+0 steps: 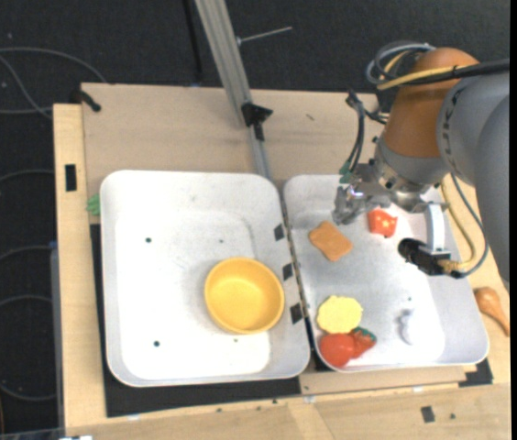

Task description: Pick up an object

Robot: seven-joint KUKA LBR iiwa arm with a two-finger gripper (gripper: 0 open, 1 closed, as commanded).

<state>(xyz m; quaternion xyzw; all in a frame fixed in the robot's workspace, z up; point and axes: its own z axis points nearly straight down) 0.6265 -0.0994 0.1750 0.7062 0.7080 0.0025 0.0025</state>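
The claw (pixel 350 204) hangs over the far part of the right bin (pixel 442 333), and whether it is released or clenched cannot be told from here. Just beside it lies a flat tan square like a slice of toast (pixel 330 241), tilted on the bin floor. A small red and white thing (pixel 382 222) sits near the wrist. At the near edge a yellow lump (pixel 340 313) touches a red tomato-like piece (pixel 341 347). A yellow bowl (pixel 243 294) stands in the left bin (pixel 148 209).

Yellow bowl (pixel 244 294), tan block (pixel 330 241), white bins (pixel 130 200).
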